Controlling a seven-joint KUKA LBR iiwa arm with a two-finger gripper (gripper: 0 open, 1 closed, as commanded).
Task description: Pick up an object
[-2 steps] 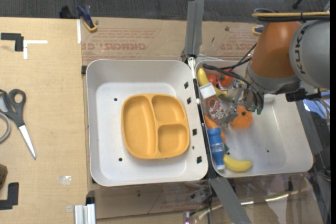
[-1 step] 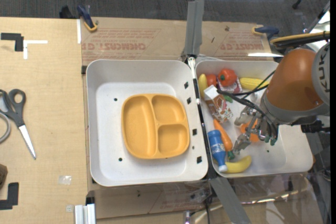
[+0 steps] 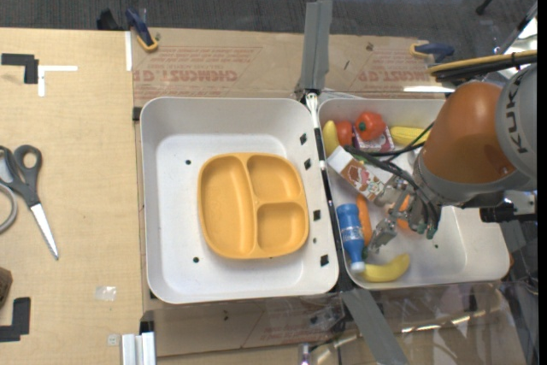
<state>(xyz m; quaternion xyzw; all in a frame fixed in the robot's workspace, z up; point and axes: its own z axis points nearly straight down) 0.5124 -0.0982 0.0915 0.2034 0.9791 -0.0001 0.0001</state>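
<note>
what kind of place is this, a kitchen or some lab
Most likely a robotics lab, not a kitchen: a KUKA arm reaches into a white bin of toy food, beside a workbench with scissors lying on it.

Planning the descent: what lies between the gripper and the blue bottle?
In the camera view, an orange carrot-like piece lies between the gripper and the blue bottle, beside the bottle.

yellow three-compartment tray (image 3: 253, 205) sits centred in the left bin (image 3: 162, 184). scissors (image 3: 32, 192) lie near the bench's left edge, blades pointing toward the front. black tape marks (image 3: 20, 64) at the back-left corner, another (image 3: 17, 316) at the front-left. blue clamp (image 3: 141, 28) on the cardboard sheet (image 3: 214, 68) behind the bins. grey strap (image 3: 316, 43) runs back from the gap between the bins.
</note>
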